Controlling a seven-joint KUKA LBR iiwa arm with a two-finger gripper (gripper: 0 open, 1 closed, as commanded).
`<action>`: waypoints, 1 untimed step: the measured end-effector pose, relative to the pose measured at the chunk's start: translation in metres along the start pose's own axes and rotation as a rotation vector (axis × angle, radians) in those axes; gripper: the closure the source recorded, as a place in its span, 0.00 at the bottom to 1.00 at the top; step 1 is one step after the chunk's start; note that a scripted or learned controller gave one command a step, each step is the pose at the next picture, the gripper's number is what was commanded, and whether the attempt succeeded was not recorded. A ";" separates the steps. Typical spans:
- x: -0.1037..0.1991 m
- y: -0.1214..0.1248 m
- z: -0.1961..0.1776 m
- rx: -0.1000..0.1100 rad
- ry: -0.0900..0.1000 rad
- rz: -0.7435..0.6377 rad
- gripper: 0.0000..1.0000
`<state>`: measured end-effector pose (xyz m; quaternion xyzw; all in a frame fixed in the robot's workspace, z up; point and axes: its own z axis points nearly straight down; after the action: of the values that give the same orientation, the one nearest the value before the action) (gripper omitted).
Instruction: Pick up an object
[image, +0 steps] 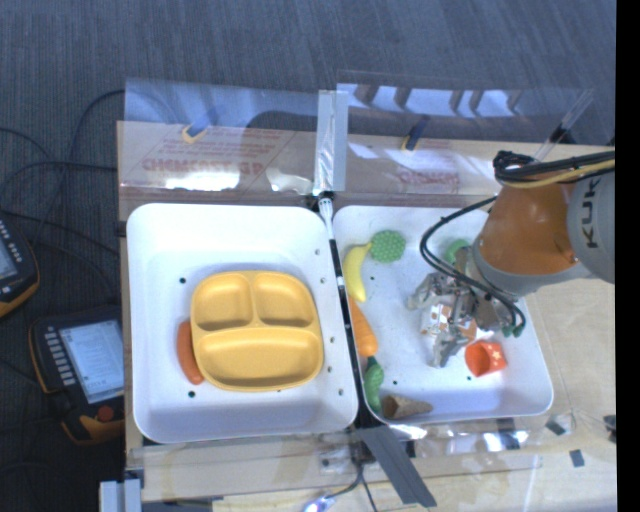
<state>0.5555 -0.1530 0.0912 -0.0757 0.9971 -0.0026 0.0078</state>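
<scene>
End effector (447, 322) is down in the right shallow white bin (520, 400), mid-bin, hanging off the grey arm with the orange band (527, 235) that comes in from the right. Can't tell how it's set, released or clenched: the metal parts blur together from this angle, and nothing is clearly caught in it. Closest item is a small red-orange plastic piece (485, 358), lying on the bin floor just right of and slightly nearer than the end effector tip; touching or just apart, can't tell. Other candidates in the same bin: round green knobbly ball (387, 246) at the far left, yellow toy banana (355, 272) along the left wall beside it, orange toy carrot (362, 328) further down that wall, a small dark green piece (373, 379) below the carrot, and a brown cone-shaped piece (405, 406) at the near edge. Another bit of green (457, 250) shows partly hidden under the cable by the wrist. Left white bin (160, 400) holds a yellow three-compartment plastic tray (257, 329), with a red-orange sausage-shaped item (186, 351) tucked against its left side. Both bins sit side by side on the desk (590, 350).
</scene>
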 end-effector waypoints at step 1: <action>-0.002 0.000 -0.011 0.003 -0.004 0.000 1.00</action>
<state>0.5575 -0.1531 0.1026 -0.0755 0.9971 -0.0041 0.0100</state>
